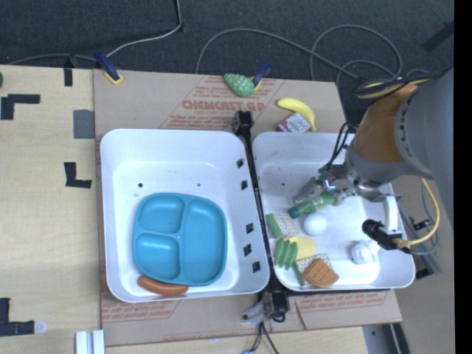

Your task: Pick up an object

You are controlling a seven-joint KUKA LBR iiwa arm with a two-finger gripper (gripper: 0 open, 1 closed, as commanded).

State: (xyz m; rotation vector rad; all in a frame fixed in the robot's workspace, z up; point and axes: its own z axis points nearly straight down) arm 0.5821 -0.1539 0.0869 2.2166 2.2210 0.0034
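Right bin (295,147): my gripper (318,192) low over the middle, above a green bottle (310,203); whether my jaws are open or closed I cannot tell. White ball (316,225) just beside the bottle. Waffle (321,273) near the front. Left bin (169,142): blue plate (179,240), sausage (162,286).

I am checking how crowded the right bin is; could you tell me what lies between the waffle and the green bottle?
In the camera view, a white ball lies between the waffle and the green bottle.
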